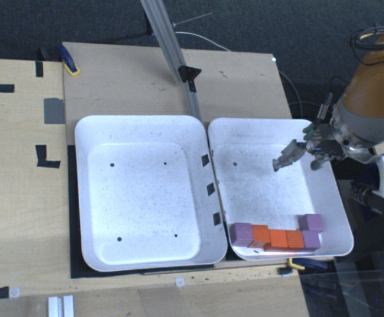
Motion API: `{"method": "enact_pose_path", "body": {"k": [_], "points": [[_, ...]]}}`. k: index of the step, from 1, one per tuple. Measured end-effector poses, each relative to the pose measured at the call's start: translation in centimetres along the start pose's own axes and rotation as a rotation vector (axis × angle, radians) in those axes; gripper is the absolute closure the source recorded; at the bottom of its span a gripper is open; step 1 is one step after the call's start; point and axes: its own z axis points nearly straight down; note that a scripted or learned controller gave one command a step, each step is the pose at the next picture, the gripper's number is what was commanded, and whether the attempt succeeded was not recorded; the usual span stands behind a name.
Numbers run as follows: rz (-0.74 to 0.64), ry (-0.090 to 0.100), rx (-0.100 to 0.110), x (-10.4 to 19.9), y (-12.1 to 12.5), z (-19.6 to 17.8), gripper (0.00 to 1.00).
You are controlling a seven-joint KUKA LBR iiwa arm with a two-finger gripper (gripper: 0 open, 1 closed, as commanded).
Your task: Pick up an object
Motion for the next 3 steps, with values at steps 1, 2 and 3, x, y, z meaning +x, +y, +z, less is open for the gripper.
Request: {"method": "enact_pose_path", "body": {"k": [1,2,3], "points": [[-0.004,0.000,-0.004,2.7,2.4,-3.3,0.00],[0.000,-0.002,0.001,4.2,2.2,-2.4,0.00],[0.000,-0.003,-0.001,5.7,5.4,-2.0,0.00]]}}
